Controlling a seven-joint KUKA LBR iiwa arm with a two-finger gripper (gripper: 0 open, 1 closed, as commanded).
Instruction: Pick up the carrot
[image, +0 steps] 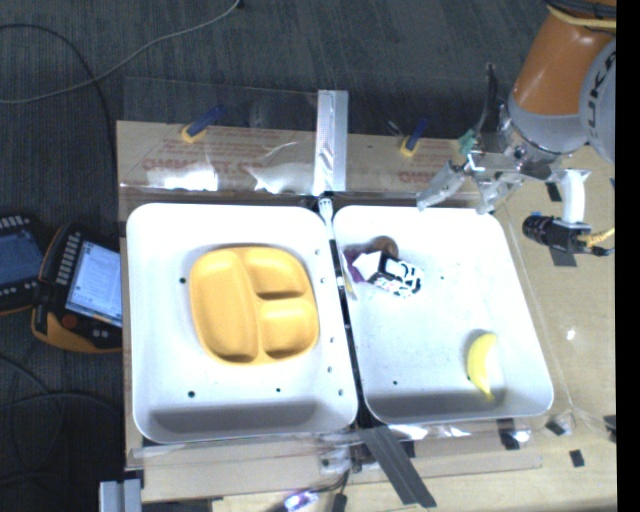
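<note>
Within the right bin (520, 300), no item can be identified with certainty as the carrot. A small cluster of objects (383, 268) lies near the bin's far-left corner, just beside the divider; it shows brown, white, black and purple parts too small to name. A yellow banana-shaped item (482, 362) lies near the bin's near-right corner, well apart from the cluster. The left bin (160, 400) holds a yellow divided plate (255, 303) near its centre.

The gripper (455, 205) hangs over the far rim of the right bin. Its two fingers (436, 190) are spread apart, with nothing between them. They point down and to the view's left. The arm (560, 90) enters from the upper right, with its orange band above the grey wrist. The gripper is well apart from both the cluster and the yellow item.
</note>
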